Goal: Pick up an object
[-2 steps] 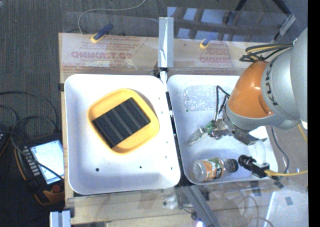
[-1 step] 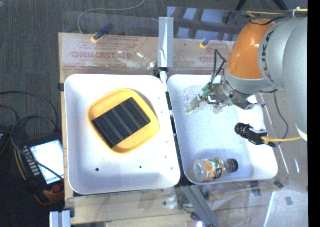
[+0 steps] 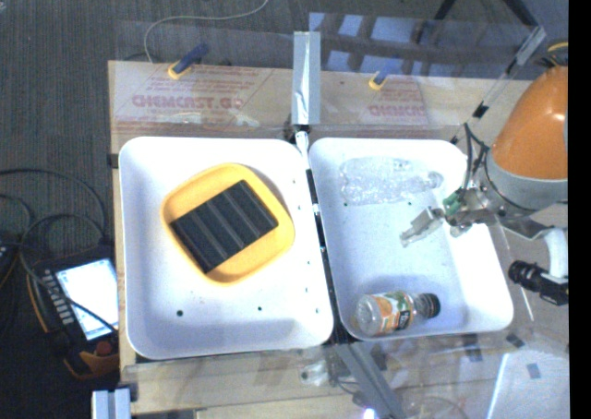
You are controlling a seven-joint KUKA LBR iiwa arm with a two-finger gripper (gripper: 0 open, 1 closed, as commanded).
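The gripper [image 3: 417,226] sits at the right of the frame, over the right bin [image 3: 480,316], reaching in from the arm [image 3: 536,140] at the frame's right edge. Its two fingers [image 3: 411,233] point toward the lower left and appear parted slightly; nothing is visible between them, so treat it as empty.

Candidate objects in the right bin:
- A clear crumpled plastic piece [image 3: 383,179] lies in the upper part of the bin, just above and to the left of the fingertips. It is transparent and hard to outline against the white floor.
- A bottle [image 3: 395,310] lies on its side along the lower edge of the bin, cap to the right, well below the gripper.

The left bin [image 3: 148,316] holds a yellow tray [image 3: 277,237] with a dark ribbed insert [image 3: 226,221], at centre left of the frame, well apart from the gripper.

Procedure for the current step, as judged from this view:
1. Select the nearest target. The plastic piece is closest; the bottle offers a firmer, more predictable shape.
2. For the bottle, turn the fingers across its short axis, not along its length, since a round body can roll out of a lengthwise grasp.
3. Centre over the body, clear of the bin wall beside it.
4. Open fully before descending.
5. Verify the object sits between the fingers before lifting.
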